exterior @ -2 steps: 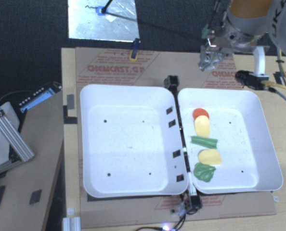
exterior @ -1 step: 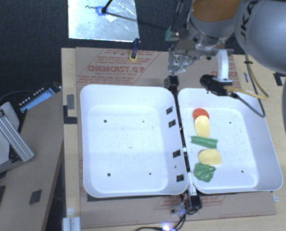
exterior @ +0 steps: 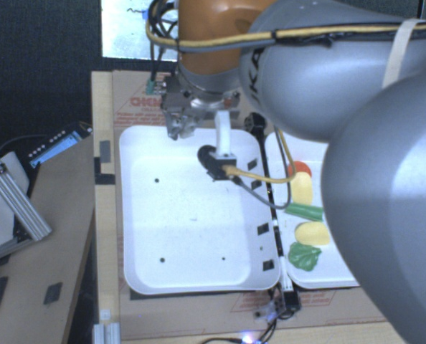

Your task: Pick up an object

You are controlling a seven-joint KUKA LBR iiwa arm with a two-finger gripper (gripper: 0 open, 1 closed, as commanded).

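Nearest us, a green leaf-shaped plastic toy and a yellow oval plastic piece lie in the right-hand shallow white bin. Beyond, the gripper hangs over the far edge of the left-hand white bin, and we cannot tell whether it is spread. Closing there, we judge, would grasp nothing.

Behind the brown bench is a dark blue wall with a bright white patch. Left of the bench are a lower wooden table and a silver metal bar.
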